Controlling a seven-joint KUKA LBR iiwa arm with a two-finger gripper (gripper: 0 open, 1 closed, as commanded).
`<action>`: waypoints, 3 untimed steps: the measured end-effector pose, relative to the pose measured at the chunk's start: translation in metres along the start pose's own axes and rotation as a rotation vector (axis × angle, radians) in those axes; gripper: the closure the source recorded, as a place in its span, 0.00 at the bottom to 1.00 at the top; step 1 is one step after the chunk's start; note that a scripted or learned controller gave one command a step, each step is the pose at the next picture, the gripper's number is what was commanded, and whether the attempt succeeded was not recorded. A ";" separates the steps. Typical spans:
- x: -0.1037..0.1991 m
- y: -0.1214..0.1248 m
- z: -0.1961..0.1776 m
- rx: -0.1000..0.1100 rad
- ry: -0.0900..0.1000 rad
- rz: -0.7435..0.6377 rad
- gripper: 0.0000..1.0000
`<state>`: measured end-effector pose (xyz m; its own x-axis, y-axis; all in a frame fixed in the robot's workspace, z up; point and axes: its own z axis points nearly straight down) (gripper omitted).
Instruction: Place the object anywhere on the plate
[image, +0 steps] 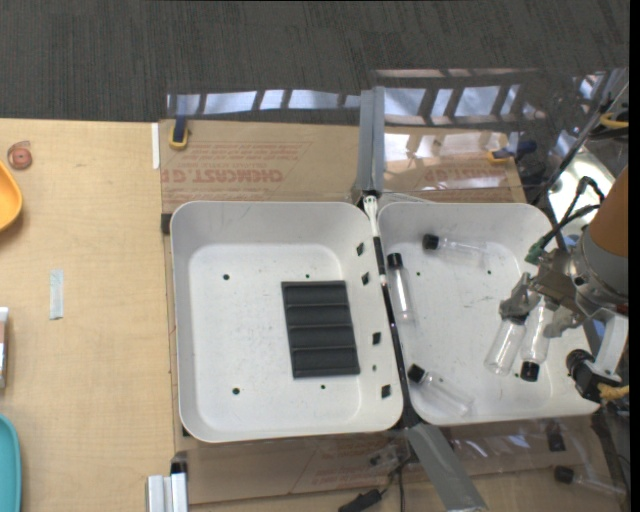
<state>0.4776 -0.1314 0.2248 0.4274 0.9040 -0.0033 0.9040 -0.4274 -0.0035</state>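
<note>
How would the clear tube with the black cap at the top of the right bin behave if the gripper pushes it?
The tube lies on its side and looks round, so it would probably roll. Its clear, glossy wall suggests it may slip between fingers. It looks thin and empty, so likely light. The bin has a raised rim that should stop it.

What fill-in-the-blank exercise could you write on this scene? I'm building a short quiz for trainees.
1. The dark ribbed plate lies in the ___ bin.
2. The clear tubes with black caps lie in the ___ bin.
3. The gripper is over the right bin, near its ___ side.
4. The bins rest on brown ___.

Missing words: left; right; right; cardboard
</note>
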 end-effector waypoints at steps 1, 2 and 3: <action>0.071 0.024 0.035 0.001 -0.001 0.194 1.00; 0.148 -0.023 0.035 0.003 -0.002 0.192 1.00; 0.200 -0.093 0.035 0.002 -0.001 -0.045 1.00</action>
<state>0.4785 0.0889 0.1899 0.3864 0.9223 -0.0042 0.9223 -0.3865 -0.0052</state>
